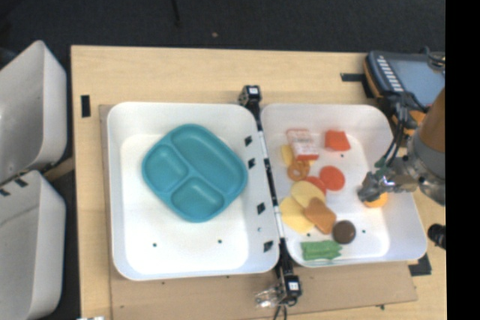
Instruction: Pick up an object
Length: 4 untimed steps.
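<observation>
My gripper (373, 191) hangs low at the right side of the right bin (375, 116), at the end of the grey arm that comes in from the right. A small orange object (378, 200) lies right under its tip, partly hidden by it. Whether it is gripped I cannot tell. To the left lie several toy foods: a red disc (331, 178), an orange-red block (337, 140), a white and red packet (301, 144), a brown ring (298, 169), yellow pieces (302, 195), a brown loaf (321, 216), a dark brown ball (344, 231) and a green piece (321, 249).
The left bin (127, 236) holds a teal divided tray (195, 171). A ridge with black clips (262, 183) separates the two bins. A dark device with buttons (390, 75) sits on the bench at the back right. White chairs (26, 109) stand at the far left.
</observation>
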{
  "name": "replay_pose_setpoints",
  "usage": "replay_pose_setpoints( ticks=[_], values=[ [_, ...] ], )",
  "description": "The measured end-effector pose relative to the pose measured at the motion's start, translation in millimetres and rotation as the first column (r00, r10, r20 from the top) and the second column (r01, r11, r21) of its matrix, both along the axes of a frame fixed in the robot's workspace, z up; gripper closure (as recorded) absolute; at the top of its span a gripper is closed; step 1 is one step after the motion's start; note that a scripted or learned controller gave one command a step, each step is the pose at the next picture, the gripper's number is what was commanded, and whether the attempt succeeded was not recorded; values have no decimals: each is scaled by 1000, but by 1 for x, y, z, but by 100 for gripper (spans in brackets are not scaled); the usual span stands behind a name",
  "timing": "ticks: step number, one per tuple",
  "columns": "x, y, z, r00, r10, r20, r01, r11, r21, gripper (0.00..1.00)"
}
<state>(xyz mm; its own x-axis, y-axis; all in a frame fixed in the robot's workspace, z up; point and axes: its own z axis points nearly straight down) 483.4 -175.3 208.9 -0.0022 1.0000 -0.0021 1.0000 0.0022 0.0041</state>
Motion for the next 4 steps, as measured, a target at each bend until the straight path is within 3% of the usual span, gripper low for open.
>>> replay_pose_setpoints(
  ticks=[1, 2, 4],
  values=[
    [2, -1, 34, 1000, 1, 1, -1, 1000, 0, 100],
    [28, 41, 25, 1000, 4, -2, -4, 1000, 1, 100],
    [56, 123, 27, 1000, 3, -2, -3, 1000, 2, 100]
  ],
)
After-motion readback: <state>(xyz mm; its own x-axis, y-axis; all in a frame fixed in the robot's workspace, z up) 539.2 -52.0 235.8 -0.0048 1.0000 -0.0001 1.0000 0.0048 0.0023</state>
